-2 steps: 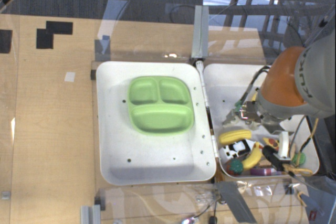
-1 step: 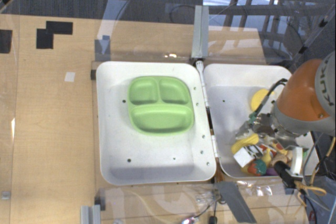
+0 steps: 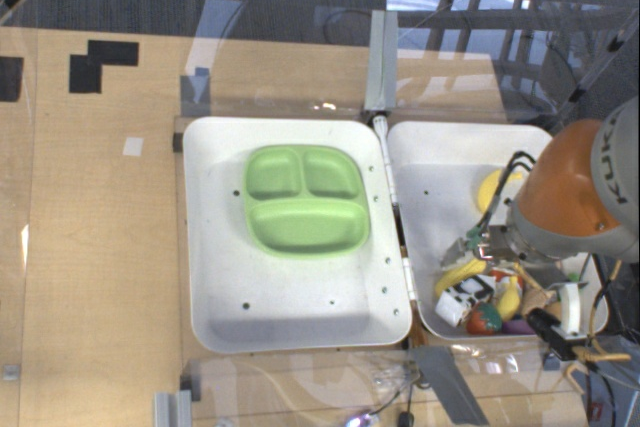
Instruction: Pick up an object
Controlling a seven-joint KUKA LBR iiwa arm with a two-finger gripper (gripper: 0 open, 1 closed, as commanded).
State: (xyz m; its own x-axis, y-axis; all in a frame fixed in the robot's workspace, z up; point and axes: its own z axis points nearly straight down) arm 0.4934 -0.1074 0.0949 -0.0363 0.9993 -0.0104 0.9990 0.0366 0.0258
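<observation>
You've got a green divided plate (image 3: pixel 304 198) in the left bin (image 3: pixel 215 315). Arm (image 3: pixel 575 190) is low over the right bin (image 3: pixel 430 165), claw (image 3: pixel 478 248) amid a pile of small toys (image 3: pixel 480 300), incl. a banana (image 3: pixel 462 272).

A pale green plate (image 3: pixel 304 199) sits in the white left bin (image 3: pixel 215 245). In the white bin right of it (image 3: pixel 440 175): yellow banana (image 3: pixel 462 272), red tomato (image 3: pixel 486 319), purple piece (image 3: pixel 516 325).

1. You see a wooden bench (image 3: pixel 90 245) carrying two white bins side by side.
2. The left bin (image 3: pixel 215 315) and right bin (image 3: pixel 430 165) touch along their inner edges.
</observation>
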